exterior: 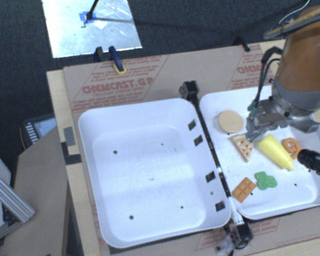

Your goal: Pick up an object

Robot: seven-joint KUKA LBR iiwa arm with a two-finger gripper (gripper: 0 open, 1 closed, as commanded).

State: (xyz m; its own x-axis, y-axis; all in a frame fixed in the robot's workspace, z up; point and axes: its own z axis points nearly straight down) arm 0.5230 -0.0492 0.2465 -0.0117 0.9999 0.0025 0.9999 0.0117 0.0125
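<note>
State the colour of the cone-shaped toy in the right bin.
Yellow cone-shaped toy: plain yellow, seen in the camera view.

The gripper [257, 127] hangs low in the right bin [283, 200], just above a yellow cone [274, 152] and pizza slice [244, 147]; a round cracker [230, 121] lies just left.

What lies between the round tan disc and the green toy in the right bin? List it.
In the camera view, between the round tan disc and the green toy: an orange waffle-patterned wedge, with a yellow cone beside it.
</note>
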